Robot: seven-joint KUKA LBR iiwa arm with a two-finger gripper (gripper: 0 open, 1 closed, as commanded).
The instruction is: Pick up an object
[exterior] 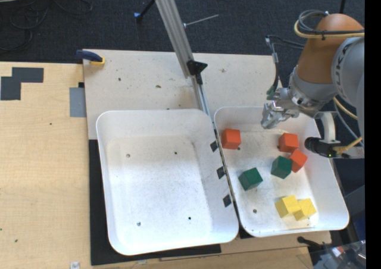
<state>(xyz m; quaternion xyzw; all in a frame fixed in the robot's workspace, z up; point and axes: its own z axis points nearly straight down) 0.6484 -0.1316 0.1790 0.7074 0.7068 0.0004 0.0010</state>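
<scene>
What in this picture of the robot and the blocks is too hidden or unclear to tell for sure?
- Gripper, camera view: small and blurred, seen from above over the right bin; whether it touches anything is unclear.
- Yellow blocks: pressed together, so their count and shape are unclear.
- Lower orange block and the green block beside it: touching or just overlapping, unclear.
- Arm: cut off by the right edge.

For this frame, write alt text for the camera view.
The arm's claw hangs over the back of the right bin, which holds three orange blocks, two green blocks and a yellow piece. The left bin sits alongside.
</scene>
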